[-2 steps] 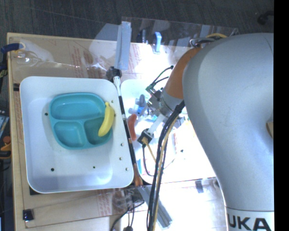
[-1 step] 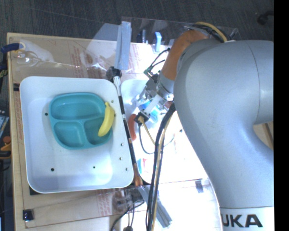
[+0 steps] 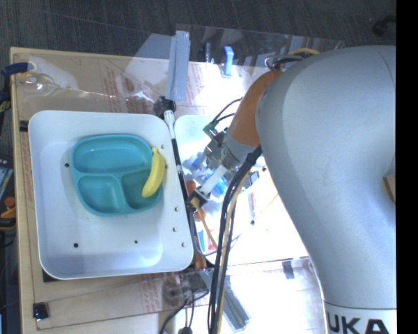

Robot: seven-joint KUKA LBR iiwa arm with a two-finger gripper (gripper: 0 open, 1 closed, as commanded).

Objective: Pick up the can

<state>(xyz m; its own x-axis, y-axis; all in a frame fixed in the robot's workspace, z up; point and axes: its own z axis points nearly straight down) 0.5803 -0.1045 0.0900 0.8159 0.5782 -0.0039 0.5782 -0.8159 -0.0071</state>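
Observation:
My grey arm with its orange band [image 3: 247, 120] reaches down into the right bin [image 3: 188, 127] and covers most of it. The gripper [image 3: 207, 172] sits low near that bin's left wall, among glare and small coloured items. A bluish object [image 3: 195, 164] lies right beside the gripper; I cannot tell whether it is the can. The left bin [image 3: 49, 242] holds a teal divided plate [image 3: 111, 172] with a yellow banana [image 3: 153, 172] on the plate's right edge.
Black cables [image 3: 226, 214] hang from the wrist down past the bench front. A grey divider bar [image 3: 177, 61] stands at the back between the bins. The right bin is washed out by bright light. Small reddish and orange items [image 3: 195, 211] lie by the shared wall.

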